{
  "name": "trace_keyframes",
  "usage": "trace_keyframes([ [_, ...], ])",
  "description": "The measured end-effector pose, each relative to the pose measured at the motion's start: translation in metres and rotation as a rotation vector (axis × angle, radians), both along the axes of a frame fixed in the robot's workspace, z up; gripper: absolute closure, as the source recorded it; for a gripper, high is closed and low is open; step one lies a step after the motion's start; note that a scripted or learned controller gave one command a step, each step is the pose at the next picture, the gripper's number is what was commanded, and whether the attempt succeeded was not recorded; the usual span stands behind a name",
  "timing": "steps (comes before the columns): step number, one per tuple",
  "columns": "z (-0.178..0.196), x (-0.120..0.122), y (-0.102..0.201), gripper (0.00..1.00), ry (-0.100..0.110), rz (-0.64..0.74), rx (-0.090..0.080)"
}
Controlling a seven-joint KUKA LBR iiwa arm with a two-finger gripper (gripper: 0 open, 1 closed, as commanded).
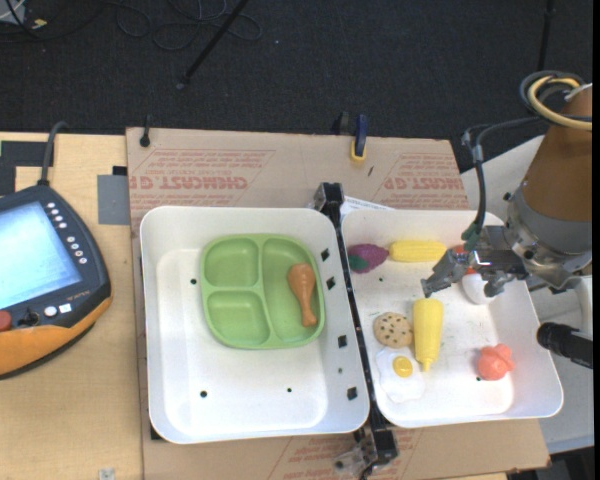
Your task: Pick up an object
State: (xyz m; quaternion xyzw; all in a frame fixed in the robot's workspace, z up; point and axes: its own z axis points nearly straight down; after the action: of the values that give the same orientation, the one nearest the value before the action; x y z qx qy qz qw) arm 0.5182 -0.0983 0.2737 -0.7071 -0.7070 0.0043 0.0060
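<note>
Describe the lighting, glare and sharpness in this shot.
Camera view: even, soft light, with faint shadows under the green plate and yellow corn; the white bins look bright but not blown out; the pendant screen is washed out; the claw is slightly soft.

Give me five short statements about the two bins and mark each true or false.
1. The drumstick lies in the green tray. True.
2. The green tray sits in the right bin. False: it sits in the left bin.
3. Two corn cobs lie in the right bin. True.
4. The cookie is in the tray. False: it lies in the right bin beside a corn cob.
5. The end effector hangs over the left bin. False: it is over the right bin.
</note>
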Motion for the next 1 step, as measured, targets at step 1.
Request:
trace_keyframes([
  [1,0.0054,0.0017,-0.0002,0.00,-0.011,0.002,-0.001],
])
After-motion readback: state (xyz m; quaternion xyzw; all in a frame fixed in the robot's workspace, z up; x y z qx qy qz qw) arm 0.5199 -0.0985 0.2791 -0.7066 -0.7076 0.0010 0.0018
